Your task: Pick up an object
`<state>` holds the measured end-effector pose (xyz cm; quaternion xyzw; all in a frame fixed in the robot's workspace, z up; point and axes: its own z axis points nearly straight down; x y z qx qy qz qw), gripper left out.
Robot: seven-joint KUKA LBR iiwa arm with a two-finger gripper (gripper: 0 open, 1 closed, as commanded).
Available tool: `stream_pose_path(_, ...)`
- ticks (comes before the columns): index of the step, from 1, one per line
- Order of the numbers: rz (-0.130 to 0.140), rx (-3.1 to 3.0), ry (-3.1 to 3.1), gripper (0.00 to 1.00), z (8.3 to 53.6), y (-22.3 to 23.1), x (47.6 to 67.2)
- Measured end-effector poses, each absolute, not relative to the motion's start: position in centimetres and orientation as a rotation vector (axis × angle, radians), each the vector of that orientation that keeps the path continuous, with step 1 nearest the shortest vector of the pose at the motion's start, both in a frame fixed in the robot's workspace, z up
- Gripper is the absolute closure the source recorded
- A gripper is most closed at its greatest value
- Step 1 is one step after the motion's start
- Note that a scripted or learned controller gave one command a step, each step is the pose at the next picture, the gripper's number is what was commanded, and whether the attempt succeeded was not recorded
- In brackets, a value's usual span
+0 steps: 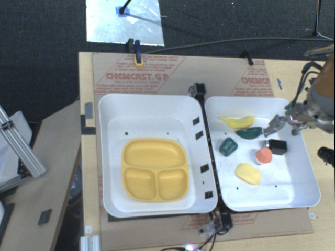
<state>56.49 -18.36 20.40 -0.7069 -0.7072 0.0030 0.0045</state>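
Observation:
Several small objects lie in the right bin: a yellow banana-shaped piece, a dark green piece, a teal block, an orange-red ball, a small black block and a yellow lemon-like piece. My gripper hangs over the bin's upper right part, just above the black block and the ball. Its fingers stand spread apart with nothing between them. The left finger tip is close to the dark green piece.
The left bin holds a yellow divided tray. A black divider with clips runs between the bins. The arm comes in over the bench's right edge, with a cable behind it.

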Motion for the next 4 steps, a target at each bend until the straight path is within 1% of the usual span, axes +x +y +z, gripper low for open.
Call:
stream_pose_path(1,-0.001,-2.219,-2.226,0.0,21.1,-18.3,56.8)
stream_pose_path(2,0.001,-2.217,-2.223,0.0,16.3,-17.4,56.4)
stream_pose_path(3,-0.003,-2.223,-2.227,0.0,10.8,-18.1,57.1)
stream_pose_path(4,-0.007,-2.239,-2.235,0.0,9.5,-18.6,57.7)
